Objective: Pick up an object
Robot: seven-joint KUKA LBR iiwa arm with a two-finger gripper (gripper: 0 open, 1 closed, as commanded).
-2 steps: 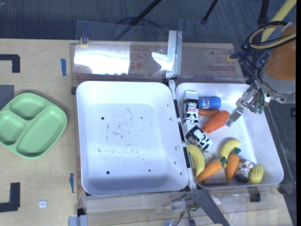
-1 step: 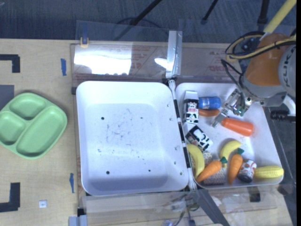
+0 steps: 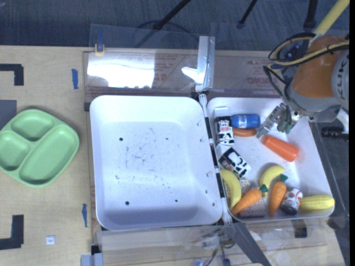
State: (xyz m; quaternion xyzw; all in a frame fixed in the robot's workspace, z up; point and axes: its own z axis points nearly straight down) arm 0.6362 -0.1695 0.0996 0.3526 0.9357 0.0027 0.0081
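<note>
Claw (image 3: 275, 121) above right bin (image 3: 316, 165) near back rim; orange cylinder (image 3: 280, 148) just beside

Two shallow white plastic bins sit side by side on the pale wooden bench (image 3: 44, 215): the left bin (image 3: 111, 204) and the right bin (image 3: 319, 165). A green three-compartment plastic plate (image 3: 37, 146) lies on the bench left of the left bin.

In the right bin, a blue cylindrical bottle (image 3: 245, 120) lies at the rear, with an orange plastic bottle (image 3: 280, 148) to its right. Two yellow toy bananas (image 3: 231, 186) (image 3: 271, 175), two orange toy carrots (image 3: 246, 200) (image 3: 277, 197) and a yellow toy corn cob (image 3: 317, 203) lie toward the front. The two-finger metal gripper (image 3: 275, 121) sits above the bin's rear right area.
</note>
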